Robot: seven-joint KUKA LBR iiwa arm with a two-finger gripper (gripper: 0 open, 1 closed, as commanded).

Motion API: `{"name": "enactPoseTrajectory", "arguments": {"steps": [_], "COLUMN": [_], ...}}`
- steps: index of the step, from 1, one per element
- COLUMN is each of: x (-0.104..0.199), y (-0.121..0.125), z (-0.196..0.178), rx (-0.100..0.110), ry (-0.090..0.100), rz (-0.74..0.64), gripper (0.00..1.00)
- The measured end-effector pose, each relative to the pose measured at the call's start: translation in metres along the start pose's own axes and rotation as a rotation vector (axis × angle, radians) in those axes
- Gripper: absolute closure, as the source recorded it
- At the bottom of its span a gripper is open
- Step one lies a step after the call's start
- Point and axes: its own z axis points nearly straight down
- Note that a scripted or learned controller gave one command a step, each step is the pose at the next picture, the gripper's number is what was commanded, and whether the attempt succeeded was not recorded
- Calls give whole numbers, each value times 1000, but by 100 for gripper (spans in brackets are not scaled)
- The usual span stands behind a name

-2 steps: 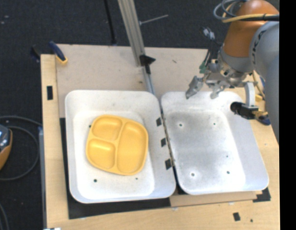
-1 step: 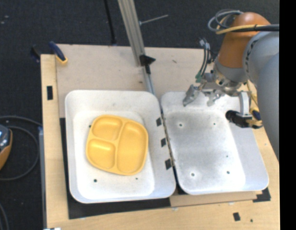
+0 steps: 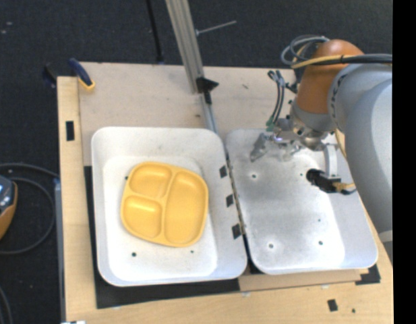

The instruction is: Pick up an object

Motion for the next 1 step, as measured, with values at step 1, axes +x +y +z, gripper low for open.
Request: {"name": "enactPoseTrajectory", "arguments": {"steps": [1], "x": [-1], "y": [0], "z": [9], "rx": [-2], "ry": [0], "rz": [0], "gripper": [0]}}
